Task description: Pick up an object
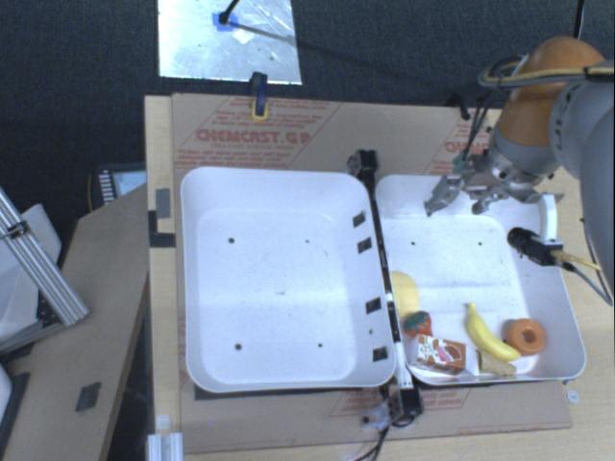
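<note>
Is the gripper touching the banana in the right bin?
Apart. In the camera view the gripper is at the right bin's far end; the banana lies near its front edge.

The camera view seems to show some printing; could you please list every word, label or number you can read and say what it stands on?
"CHEMCAST GP": red print on the brown cardboard sheet under the bins, above the left bin.
Red print near the right bin: cut off, unreadable.
Small packet in the right bin: print too small to read.

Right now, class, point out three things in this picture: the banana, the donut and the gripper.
banana (483,333), camera view, middle of its yellow body.
donut (525,336), camera view, on its orange ring.
gripper (465,198), camera view, midway between its fingertips, above the right bin's far end.
</note>
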{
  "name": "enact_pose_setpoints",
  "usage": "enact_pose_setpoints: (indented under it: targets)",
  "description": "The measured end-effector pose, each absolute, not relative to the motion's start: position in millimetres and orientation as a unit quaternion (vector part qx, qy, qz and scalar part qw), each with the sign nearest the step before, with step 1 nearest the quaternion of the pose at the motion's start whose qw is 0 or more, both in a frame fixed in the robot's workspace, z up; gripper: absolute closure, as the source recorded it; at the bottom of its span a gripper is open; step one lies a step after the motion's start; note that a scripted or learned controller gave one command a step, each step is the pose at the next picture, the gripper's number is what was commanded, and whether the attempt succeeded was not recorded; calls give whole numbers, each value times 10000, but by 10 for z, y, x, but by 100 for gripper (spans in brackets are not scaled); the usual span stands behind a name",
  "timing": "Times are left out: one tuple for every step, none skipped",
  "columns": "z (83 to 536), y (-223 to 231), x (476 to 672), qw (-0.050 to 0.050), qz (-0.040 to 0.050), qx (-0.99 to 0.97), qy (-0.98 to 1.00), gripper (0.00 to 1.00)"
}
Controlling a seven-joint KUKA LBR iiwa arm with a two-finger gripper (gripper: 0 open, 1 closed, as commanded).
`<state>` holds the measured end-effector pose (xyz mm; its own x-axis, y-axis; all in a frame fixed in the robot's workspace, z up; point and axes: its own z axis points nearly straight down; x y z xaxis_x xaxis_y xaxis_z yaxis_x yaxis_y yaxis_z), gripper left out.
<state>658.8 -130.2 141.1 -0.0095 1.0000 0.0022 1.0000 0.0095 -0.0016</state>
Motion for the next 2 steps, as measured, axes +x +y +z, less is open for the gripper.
enact_pose_setpoints:
  targets:
    - [809, -838, 6529, 20, 2, -7040, -7102, 0]
    - [841, -875, 6534, 1, 0, -7057, -7085, 0]
